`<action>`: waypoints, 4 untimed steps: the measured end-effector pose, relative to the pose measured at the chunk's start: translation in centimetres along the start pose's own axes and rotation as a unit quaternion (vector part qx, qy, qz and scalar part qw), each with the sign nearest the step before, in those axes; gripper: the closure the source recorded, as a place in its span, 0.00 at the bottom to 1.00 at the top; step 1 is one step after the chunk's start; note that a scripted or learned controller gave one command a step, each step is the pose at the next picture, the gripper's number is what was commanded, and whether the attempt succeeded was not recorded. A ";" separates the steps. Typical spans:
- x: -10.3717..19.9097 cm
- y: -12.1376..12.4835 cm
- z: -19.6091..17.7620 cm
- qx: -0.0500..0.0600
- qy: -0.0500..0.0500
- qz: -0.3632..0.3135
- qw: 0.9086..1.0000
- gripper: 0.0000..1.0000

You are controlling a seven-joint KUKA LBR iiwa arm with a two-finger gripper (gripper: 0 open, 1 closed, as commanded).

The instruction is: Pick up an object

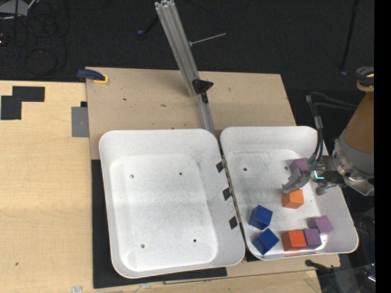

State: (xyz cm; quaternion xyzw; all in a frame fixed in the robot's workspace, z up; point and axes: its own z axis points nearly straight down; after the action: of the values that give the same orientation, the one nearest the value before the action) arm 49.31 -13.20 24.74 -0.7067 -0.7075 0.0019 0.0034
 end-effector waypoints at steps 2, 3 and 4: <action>1.0 0.0 5.0 0.001 0.000 0.002 1.000 0.00; 1.2 0.3 9.5 0.001 0.000 0.002 1.000 0.00; 0.9 0.8 13.2 -0.007 0.003 0.000 1.000 0.00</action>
State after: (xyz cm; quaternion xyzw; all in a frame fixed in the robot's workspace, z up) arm 50.05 -12.29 11.58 -0.7069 -0.7073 -0.0051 0.0009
